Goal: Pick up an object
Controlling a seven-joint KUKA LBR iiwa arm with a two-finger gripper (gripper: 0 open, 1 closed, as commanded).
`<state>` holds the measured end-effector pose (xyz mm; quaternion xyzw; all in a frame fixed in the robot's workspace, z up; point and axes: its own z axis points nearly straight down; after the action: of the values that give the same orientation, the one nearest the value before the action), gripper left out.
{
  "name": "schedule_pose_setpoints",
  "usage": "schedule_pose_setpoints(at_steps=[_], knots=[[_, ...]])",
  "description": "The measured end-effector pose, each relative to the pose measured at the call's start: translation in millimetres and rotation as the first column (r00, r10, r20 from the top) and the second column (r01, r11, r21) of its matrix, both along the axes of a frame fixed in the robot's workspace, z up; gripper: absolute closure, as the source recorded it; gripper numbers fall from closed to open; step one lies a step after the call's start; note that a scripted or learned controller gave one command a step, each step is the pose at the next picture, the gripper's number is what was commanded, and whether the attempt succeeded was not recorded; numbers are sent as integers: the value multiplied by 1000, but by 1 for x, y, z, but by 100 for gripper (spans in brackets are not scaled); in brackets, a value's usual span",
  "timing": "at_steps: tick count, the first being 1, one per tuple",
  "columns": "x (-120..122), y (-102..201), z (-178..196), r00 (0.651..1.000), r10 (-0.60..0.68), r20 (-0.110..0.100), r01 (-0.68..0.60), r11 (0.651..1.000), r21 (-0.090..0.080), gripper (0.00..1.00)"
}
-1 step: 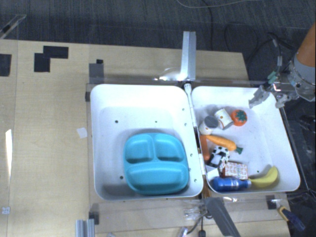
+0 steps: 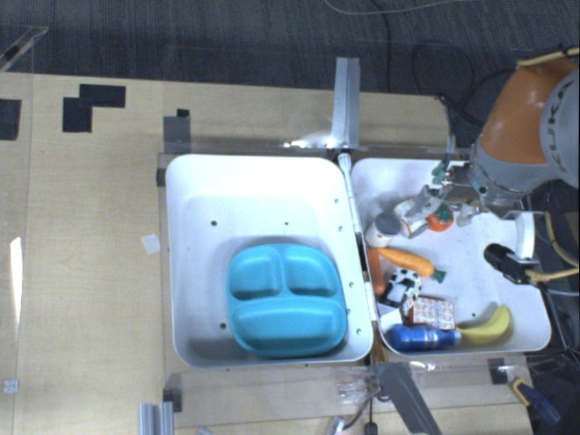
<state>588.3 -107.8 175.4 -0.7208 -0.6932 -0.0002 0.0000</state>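
Objects are lying clustered in the right bin [image 2: 535,329]: a yellow banana [image 2: 488,325] and blue bottle [image 2: 420,337] along the near wall, an orange carrot [image 2: 407,261] beside the divider. Left bin [image 2: 195,198] is holding a blue sectioned tray [image 2: 286,299]. Gripper [image 2: 426,214] is hovering over the right bin's far half; whether its fingers are spread cannot be told.

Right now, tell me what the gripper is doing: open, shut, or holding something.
Gripper: low in the right bin, over a small red-orange object; whether it is open, shut or holding anything cannot be told.
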Motion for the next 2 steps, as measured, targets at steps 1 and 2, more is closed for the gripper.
schedule_pose_setpoints(at_steps=[1, 2], knots=[[14, 6, -51, 998, -59, 3, 59, 998, 0, 0], [52, -20, -87, 976, 217, 6, -217, 976, -3, 0]])
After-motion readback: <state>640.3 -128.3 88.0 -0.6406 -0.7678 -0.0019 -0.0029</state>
